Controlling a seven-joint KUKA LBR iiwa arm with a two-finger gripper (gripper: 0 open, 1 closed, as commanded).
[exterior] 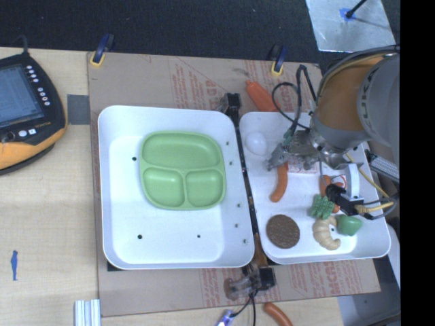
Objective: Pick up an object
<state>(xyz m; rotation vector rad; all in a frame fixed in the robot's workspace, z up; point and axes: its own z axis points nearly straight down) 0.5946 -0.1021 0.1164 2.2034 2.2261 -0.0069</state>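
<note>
- A black-and-orange control pendant (24,111) is seen at the far left edge of the bench.
- The left white bin (119,236) is occupied by a green divided plate (182,169), which lies flat in the bin's upper half.
- A black clamp (232,102) is placed at the top of the seam between the two bins, and an orange carrot-like piece (258,95) lies just outside the right bin's upper rim.
- In the right white bin (370,250), a white ball (256,142) is found near the upper left corner, an orange sausage-shaped piece (279,185) below it, and a round brown patty (282,230) lower still.
- The gripper (293,151) is positioned above the sausage-shaped piece's upper end; whether it is apart or together cannot be told.
- Further right, a green broccoli-like piece (321,206), a pale croissant (327,233) and a green lump (349,225) are grouped close together.
</note>
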